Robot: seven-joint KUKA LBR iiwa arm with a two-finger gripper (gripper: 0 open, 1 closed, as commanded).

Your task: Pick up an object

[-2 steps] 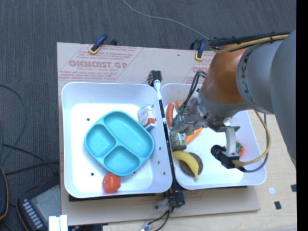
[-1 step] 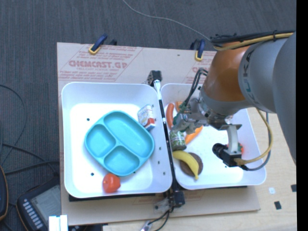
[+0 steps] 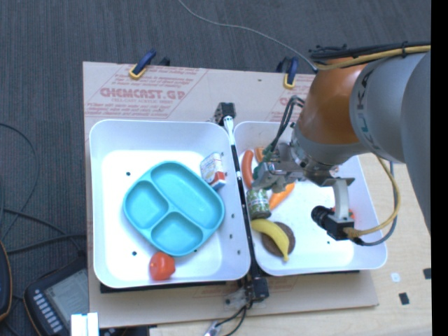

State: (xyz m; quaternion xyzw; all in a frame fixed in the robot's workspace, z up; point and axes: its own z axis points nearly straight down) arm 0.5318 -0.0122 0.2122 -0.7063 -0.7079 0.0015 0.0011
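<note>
Banana [image 3: 273,235] lies in the right bin [image 3: 371,254] below the gripper [image 3: 269,176], whose grip I cannot tell.

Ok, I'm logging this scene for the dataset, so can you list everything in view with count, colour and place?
bins: 2, white, side by side on the board
tray: 1, blue, three compartments, left bin
tomato: 1, red, left bin, near corner
carton: 1, white and red, left bin by the divider
banana: 1, yellow, browned, right bin
jar: 1, greenish, right bin, under the gripper
carrot: 1, orange, right bin
clamps: 2, blue and yellow, board's far edge
arm: 1, grey and orange, over right bin
gripper: 1, dark, above the jar
</note>
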